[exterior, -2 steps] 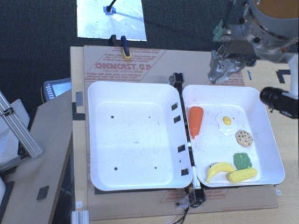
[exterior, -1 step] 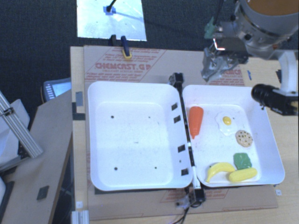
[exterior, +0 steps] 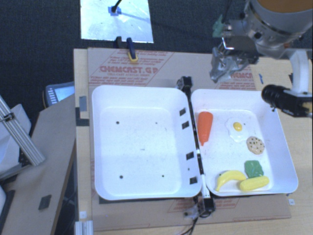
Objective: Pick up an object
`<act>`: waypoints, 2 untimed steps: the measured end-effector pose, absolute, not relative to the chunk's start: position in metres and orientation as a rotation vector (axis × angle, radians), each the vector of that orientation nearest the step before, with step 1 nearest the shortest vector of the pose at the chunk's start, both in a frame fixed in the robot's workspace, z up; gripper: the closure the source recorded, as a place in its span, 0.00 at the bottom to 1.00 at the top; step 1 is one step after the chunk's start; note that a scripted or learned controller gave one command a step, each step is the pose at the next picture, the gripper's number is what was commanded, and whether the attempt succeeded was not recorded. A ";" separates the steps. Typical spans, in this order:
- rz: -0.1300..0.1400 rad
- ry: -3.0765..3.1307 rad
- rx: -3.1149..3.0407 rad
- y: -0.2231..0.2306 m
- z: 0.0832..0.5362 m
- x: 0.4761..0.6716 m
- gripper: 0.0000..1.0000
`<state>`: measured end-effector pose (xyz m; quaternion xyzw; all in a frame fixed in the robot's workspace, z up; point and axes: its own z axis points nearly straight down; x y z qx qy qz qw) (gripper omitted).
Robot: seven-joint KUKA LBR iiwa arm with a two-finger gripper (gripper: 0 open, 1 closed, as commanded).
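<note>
Left bin [exterior: 139,99] floor lies open; carrot [exterior: 204,127], egg [exterior: 236,129], cookie [exterior: 255,145] crowd right bin [exterior: 279,131].

Two bins sit side by side on a bench [exterior: 58,126]. The right bin [exterior: 274,112] holds a carrot [exterior: 204,127] at left, a fried egg [exterior: 236,129] and cookie [exterior: 255,144] beside it, and (along the front) a banana [exterior: 228,178], corn cob [exterior: 254,183] and leafy piece [exterior: 253,168].

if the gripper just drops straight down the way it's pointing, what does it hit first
Probably the bench board with the red lettering, just behind the right bin's far rim. The gripper hangs there, short of the carrot and fried egg. Depth is unclear.
</note>
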<state>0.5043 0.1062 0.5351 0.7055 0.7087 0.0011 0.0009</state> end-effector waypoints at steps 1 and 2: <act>0.004 2.227 2.215 0.119 0.535 0.503 1.00; 0.002 2.230 2.213 0.175 0.534 0.548 1.00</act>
